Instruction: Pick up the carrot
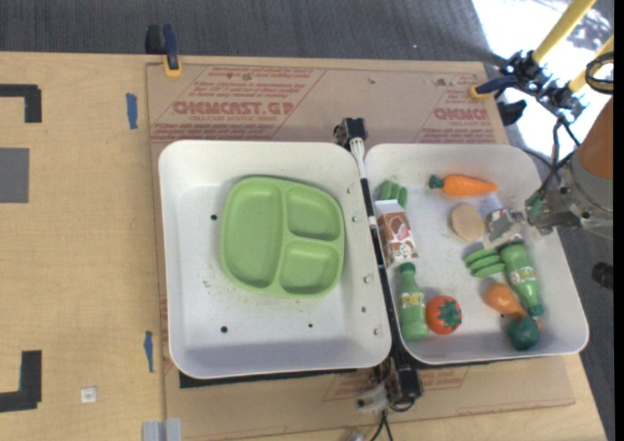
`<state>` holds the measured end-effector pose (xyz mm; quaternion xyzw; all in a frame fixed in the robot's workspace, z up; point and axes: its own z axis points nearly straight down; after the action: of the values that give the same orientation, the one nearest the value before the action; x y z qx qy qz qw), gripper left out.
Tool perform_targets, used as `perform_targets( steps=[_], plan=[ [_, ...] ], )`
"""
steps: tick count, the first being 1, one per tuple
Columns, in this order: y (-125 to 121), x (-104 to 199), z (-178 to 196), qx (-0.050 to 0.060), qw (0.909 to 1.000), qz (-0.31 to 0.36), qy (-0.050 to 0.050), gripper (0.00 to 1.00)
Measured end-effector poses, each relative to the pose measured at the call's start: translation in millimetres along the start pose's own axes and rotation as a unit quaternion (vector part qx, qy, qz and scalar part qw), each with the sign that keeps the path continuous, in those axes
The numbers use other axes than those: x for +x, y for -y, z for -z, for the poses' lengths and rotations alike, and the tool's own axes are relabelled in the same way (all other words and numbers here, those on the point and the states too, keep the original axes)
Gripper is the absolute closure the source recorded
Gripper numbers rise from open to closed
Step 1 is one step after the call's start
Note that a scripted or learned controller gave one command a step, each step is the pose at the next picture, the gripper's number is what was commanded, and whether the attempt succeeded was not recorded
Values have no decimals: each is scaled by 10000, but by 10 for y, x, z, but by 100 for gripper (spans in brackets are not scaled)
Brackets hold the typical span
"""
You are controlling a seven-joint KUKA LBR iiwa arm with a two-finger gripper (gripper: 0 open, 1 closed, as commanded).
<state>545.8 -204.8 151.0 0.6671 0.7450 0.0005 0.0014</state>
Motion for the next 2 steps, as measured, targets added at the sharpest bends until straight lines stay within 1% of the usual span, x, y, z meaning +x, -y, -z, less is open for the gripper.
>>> perform_targets(
  steps=[1,2],
  plan=[
    [-1019,-300,511,-2,9994,-337,1,0],
    [-1191,-239,-308,-10,9988,-484,-65,0]
  ],
)
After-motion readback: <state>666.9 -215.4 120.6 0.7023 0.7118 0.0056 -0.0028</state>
